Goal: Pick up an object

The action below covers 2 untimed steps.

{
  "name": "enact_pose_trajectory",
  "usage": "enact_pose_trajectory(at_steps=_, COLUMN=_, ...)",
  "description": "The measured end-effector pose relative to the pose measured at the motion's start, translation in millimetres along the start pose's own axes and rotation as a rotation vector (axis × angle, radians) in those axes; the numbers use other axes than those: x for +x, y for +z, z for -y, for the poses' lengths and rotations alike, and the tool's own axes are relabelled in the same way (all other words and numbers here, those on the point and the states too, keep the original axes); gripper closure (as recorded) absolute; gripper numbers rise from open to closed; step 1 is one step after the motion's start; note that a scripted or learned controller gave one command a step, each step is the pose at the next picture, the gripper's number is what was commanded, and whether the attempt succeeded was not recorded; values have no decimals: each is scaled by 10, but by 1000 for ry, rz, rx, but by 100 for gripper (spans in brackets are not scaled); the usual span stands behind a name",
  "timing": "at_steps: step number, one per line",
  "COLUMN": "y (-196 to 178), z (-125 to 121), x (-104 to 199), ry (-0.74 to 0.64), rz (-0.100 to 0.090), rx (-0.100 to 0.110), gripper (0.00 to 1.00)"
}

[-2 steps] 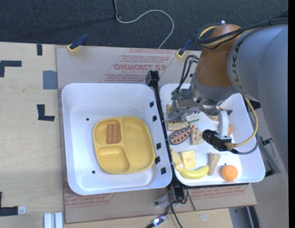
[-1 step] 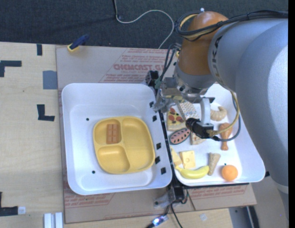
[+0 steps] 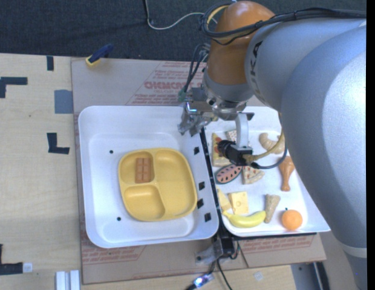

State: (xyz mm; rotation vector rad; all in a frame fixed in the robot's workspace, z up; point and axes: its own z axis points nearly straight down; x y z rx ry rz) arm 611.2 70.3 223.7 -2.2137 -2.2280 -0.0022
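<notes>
End effector hovers at white bin rim; red cardboard lettering unreadable.

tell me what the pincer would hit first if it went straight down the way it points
Likely the right wall of the left bin, near its back corner. The pincer hangs about over it, though depth is unclear.

The gripper hangs over the left bin, at its back corner. A yellow plate there holds a brown bar (upper-left compartment). A banana and an orange lie in the right bin.
</notes>
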Motion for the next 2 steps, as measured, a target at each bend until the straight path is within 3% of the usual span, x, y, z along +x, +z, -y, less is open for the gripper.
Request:
enact_pose_trajectory(at_steps=1, y=103, z=-139, x=278, ry=3, rz=2, rx=2, gripper=100)
enact_pose_trajectory(at_steps=2, y=28, z=-55, x=265, ry=6, rz=3, rx=2, gripper=100)
